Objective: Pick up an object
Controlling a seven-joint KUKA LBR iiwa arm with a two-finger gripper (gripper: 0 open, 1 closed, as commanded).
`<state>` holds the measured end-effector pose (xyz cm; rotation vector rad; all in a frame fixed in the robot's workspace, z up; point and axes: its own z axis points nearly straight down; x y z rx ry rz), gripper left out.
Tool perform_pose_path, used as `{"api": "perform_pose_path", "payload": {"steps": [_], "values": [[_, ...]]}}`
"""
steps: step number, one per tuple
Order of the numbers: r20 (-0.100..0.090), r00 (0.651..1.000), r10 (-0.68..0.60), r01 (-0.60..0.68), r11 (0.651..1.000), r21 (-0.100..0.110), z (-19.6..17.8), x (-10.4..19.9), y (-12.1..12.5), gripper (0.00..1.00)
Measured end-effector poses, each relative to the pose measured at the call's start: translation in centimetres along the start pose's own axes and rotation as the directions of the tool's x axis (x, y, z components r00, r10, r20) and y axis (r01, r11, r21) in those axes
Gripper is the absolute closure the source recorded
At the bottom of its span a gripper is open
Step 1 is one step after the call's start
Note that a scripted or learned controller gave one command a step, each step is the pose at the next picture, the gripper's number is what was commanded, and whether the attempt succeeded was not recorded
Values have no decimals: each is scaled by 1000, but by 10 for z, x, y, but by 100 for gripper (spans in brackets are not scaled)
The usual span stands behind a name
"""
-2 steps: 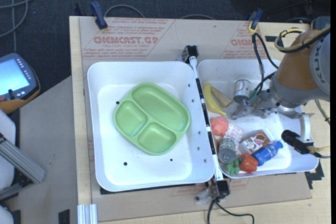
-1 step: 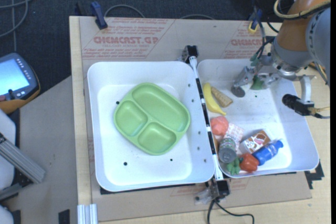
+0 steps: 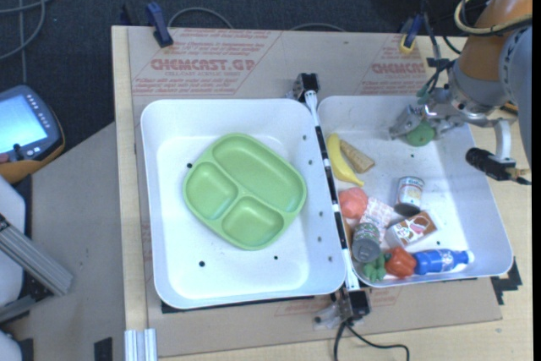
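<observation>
My gripper reaches in from the right over the far part of the right bin. A small green round object sits at its fingertips, and the fingers appear shut on it. Lower in that bin lie a yellow banana, a tan wedge, an orange-pink ball, a small tin can, a brown and white packet, a grey can, a red toy and a blue bottle.
The left bin holds a green divided plate. A raised divider separates the two bins. The right bin's objects crowd along its left side and near corner.
</observation>
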<state>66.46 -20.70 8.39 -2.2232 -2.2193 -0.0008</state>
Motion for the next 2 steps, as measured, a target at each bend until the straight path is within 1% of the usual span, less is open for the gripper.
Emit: {"api": "perform_pose_path", "payload": {"steps": [1,2], "values": [[4,1000,-4,4,1000,-4,-13,2,1,100],[4,1000,-5,5,1000,8,-3,70,1,100]]}}
